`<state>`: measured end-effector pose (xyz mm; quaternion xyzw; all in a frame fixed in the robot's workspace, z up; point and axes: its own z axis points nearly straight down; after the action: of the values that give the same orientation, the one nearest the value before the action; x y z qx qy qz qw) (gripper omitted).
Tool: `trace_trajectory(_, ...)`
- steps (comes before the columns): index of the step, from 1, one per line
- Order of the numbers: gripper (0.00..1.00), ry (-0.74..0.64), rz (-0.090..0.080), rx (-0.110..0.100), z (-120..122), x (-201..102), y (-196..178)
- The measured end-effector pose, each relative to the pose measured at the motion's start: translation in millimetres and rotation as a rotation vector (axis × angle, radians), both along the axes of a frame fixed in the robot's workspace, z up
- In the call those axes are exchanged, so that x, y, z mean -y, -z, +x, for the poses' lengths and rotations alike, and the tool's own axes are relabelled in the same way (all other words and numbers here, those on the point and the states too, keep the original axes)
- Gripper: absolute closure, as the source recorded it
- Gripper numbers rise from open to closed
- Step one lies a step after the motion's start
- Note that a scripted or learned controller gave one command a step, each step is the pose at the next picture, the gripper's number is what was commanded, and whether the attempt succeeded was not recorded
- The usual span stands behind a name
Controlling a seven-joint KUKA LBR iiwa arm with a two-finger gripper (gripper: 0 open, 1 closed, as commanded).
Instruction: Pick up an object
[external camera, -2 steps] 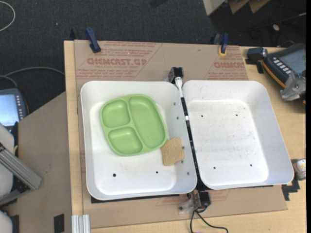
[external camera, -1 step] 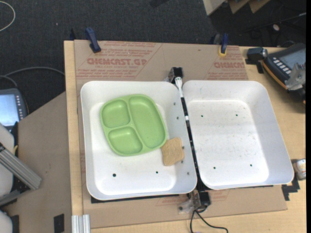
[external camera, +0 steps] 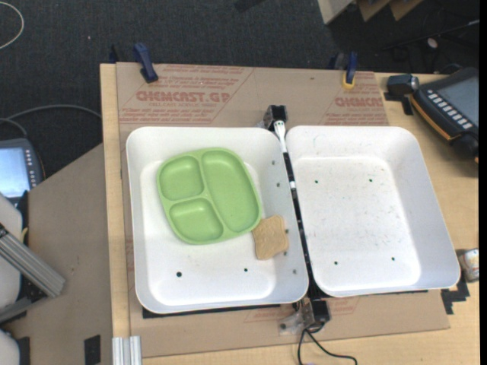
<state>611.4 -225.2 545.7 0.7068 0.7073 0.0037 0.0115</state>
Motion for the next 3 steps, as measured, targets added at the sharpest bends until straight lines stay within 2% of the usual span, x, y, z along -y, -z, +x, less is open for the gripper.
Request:
trace_trajectory(1,1.0,0.002,0.014,-0.031,-61.2,-24.9,90.5)
trace_trajectory(2,1.0,0.0,0.008,-0.019,12.4,-0.8,117.5)
trace_trajectory(3,1.0,-0.002,0.017,-0.035,-70.1,-66.1,205.6)
